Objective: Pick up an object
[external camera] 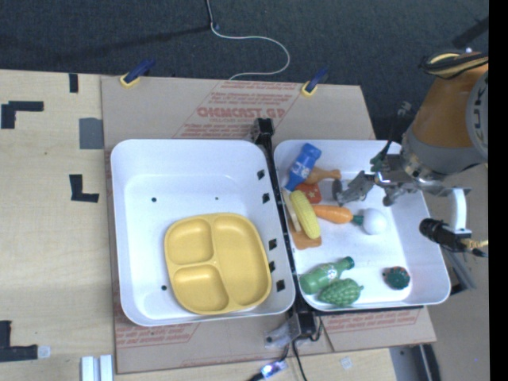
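Note:
My gripper (371, 192) hangs over the right bin (421, 248), near its far right part, with its two fingers spread open and nothing between them. Just below it lie a white ball (374, 223) and an orange carrot (332, 213). To the left are a yellow corn cob (305, 214), a blue packet (303, 165) and a red-orange piece (315, 190). Along the bin's near side lie a green bottle (325, 274), a bumpy green fruit (341, 293) and a dark green ball (395, 277).
The left bin (143, 181) holds a yellow divided plate (216, 262). Black clips join the bins along the middle wall (276, 213). The arm's grey and orange body (452, 117) rises at the right. A white cable (238, 34) lies beyond the bins.

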`<action>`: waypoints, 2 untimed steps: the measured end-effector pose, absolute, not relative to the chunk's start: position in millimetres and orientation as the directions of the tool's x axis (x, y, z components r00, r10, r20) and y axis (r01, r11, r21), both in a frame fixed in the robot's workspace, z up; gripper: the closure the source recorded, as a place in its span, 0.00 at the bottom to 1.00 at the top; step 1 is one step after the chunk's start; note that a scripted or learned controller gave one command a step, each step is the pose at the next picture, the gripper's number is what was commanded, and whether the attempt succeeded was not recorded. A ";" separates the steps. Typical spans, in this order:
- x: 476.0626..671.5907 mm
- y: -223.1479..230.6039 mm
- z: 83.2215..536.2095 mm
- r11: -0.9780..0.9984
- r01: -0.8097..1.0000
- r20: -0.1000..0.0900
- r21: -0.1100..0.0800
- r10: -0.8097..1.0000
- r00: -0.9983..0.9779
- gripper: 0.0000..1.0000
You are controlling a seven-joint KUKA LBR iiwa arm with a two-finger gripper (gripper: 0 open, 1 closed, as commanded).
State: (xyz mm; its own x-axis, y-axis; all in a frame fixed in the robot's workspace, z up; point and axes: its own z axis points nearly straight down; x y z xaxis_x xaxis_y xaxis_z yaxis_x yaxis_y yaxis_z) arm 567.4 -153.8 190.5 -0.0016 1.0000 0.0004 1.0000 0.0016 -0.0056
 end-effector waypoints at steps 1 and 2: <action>565.4 -157.7 126.7 0.001 1.000 0.001 -0.008 1.000 -0.001 0.00; 565.1 -156.8 82.0 0.002 1.000 -0.001 -0.002 1.000 -0.002 0.00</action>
